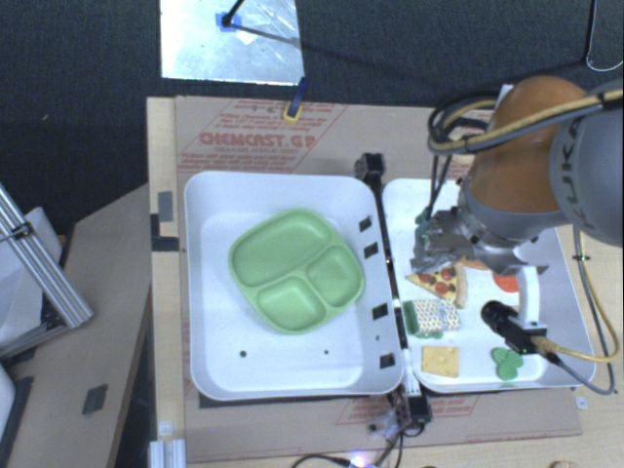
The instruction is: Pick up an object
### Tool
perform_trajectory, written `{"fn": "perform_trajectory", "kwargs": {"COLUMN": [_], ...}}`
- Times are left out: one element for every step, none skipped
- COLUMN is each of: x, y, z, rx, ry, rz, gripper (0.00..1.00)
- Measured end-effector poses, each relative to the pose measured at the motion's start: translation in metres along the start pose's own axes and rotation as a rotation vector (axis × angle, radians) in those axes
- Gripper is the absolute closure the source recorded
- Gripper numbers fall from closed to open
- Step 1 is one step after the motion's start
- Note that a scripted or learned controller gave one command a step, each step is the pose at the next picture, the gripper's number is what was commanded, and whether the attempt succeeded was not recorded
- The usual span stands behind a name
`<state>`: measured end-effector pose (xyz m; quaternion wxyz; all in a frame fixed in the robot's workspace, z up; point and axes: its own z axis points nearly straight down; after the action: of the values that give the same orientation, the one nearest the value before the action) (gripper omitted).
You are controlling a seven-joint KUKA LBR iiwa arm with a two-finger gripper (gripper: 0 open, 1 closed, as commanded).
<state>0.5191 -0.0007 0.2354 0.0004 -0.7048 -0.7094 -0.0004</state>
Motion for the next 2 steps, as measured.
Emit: {"fn": "perform_trajectory", "kwargs": {"x": [0.046, 0.061], "y": [-0.009, -0.022], "z": [0.011, 0.020], "rx": [-0.001, 0.000], "ry": [0.000, -0.001], "rz": [0.000, 0.000], "gripper": [1.00, 1.00]}}
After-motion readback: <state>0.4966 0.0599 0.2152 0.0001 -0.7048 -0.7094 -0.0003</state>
